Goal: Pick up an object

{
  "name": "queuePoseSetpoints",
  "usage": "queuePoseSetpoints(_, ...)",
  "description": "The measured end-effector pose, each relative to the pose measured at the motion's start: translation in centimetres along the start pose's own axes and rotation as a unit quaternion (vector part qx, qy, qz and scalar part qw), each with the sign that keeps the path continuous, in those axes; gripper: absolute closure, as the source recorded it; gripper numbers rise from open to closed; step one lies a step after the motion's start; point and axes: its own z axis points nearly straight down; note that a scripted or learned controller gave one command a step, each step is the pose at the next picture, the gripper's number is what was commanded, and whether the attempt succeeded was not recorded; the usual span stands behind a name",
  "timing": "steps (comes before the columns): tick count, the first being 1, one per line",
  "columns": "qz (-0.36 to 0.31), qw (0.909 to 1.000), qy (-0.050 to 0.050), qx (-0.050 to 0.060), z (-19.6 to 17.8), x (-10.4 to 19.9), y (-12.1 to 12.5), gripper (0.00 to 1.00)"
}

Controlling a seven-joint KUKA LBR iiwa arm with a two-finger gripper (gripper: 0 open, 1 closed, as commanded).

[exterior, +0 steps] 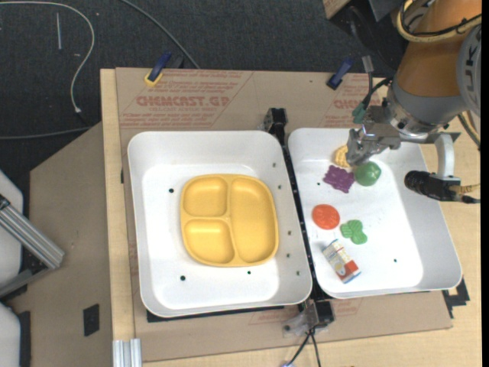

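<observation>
1. The desk [229, 98] was seen to carry two white bins side by side; the left bin [153, 205] held a yellow divided plate [229, 220] at its middle, well apart from the arm's work.
2. The right bin [428, 243] held the candidates for picking: a green ball [368, 174], a purple piece [338, 179] and a yellow piece [340, 157] crowded near its far edge, and an orange disc [326, 217], a green clover shape [354, 232] and a small carton [341, 261] toward its near edge.
3. The gripper [359, 150] was placed low over the far cluster, just beside the green ball and the yellow piece.
4. How far the fingers stood open could not be told, and nothing was seen held between them.
5. A miss was judged likely: the ball could be rolled away by a touch, and because of the crowding the neighbouring pieces could be nudged or two pinched together.
6. The purple piece was judged too flat to be caught easily.
</observation>
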Motion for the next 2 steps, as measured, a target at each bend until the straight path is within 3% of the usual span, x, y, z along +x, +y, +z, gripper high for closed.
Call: queuePoseSetpoints(2,0.0,1.0,0.0,0.001,0.0,11.0,-3.5,1.0)
